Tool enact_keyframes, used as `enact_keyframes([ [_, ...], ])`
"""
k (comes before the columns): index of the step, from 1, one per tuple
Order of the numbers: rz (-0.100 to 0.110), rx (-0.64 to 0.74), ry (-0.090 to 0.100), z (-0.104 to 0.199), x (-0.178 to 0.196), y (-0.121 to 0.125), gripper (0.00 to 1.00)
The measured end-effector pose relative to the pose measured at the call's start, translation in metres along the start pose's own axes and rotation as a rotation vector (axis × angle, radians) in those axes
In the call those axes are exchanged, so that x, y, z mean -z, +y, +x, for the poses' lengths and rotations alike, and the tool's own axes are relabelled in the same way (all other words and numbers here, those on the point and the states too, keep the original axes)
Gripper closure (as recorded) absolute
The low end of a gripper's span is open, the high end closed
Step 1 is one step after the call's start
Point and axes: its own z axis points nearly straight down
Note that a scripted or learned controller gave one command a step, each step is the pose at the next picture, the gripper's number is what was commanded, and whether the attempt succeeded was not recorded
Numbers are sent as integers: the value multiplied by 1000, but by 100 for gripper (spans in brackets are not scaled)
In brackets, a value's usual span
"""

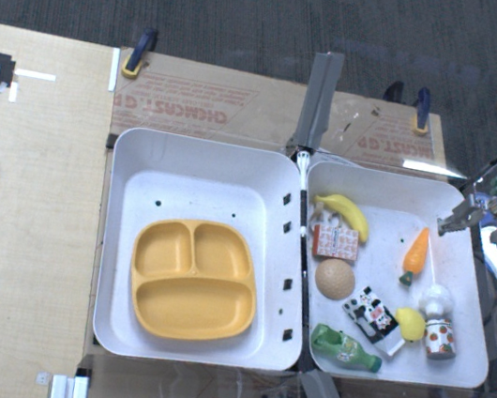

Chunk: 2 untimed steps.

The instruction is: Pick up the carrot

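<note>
At the table's [24,230] three o'clock side sits the right white bin [476,310], and that is where your trouble lies; the left white bin [121,219] at nine o'clock carries a yellow divided plate [193,279] and plays no part. Your arm comes in at the right bin's two o'clock corner, with the end effector [454,220] poised over the rim there. You cannot tell from this slant whether it stands wide or narrow, and nothing shows between its tips.

Your carrot [417,252] lies near the bin's upper right, standing nearly along the twelve-to-six line, green stub at six o'clock. It is apart from its neighbours, which helps, yet it is slim and tapered, so a descent slightly off its axis would likely pinch one side and roll it away.

Mind what sits at the carrot's six o'clock: a white lump [436,299], a lemon [410,324] and a small spotted jar [440,340]. Overshoot that way and you may knock them. The banana [345,214] at nine o'clock is well apart.
</note>
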Motion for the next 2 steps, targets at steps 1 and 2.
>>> enact_keyframes([
  [1, -4, 57, 0, -19, -170, 52, 0],
  [2, -4, 58, -1, -19, -162, 52, 100],
])
